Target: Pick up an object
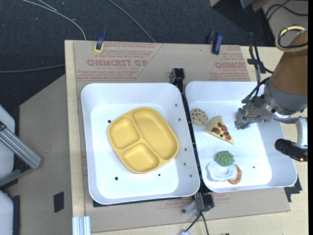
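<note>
From my remote station I see the gripper point(243, 121) low over the right bin point(259, 177), with the arm point(289, 77) coming in from the right. I cannot tell how its tips are set; the metal blurs together at this angle, and I see nothing caught there. The nearest candidate is the pizza slice point(219, 129), lying flat on the bin floor just to the left of the gripper and apart from it. Farther left, near the divider, is the cookie point(198, 116). Below and to the left of the gripper is the broccoli point(224, 158), touching a white piece point(219, 172) with an orange shrimp-like piece point(236, 176) curled at its edge. In the left bin point(93, 146), well to the left, is the yellow divided plate point(143, 139). I judge the slice to be a light, rigid toy, smooth and probably slippery, and thin enough that a top-down approach risks scraping the floor. I would close across its narrower width near the crust end, where the body is thickest. The broccoli looks bulkier and easier to pinch, but its neighbours crowd it. The pick has not yet been made.
</note>
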Available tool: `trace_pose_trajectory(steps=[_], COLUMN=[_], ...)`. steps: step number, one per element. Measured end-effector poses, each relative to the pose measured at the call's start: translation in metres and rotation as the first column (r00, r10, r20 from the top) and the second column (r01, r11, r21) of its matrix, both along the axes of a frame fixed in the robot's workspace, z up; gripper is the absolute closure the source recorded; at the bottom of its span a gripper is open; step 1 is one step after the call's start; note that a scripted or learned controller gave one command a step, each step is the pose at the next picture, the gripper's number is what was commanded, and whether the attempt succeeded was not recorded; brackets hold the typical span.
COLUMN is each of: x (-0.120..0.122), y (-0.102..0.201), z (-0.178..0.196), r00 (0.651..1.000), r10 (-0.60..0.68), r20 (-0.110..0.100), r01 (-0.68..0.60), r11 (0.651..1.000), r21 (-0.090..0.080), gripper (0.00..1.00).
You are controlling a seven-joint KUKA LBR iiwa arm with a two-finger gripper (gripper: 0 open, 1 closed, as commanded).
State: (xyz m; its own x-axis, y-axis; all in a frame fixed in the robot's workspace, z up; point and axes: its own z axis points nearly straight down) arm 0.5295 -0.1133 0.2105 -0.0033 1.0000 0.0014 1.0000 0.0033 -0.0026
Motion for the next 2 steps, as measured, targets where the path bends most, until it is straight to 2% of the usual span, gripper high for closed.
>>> trace_pose_trajectory(steps=[2], x=[0.021], y=[0.115], z=[0.002], r00=[1.0], r10=[0.004], r20=[0.005], r01=[-0.004], r11=[1.0], r21=[0.0], gripper=[1.0])
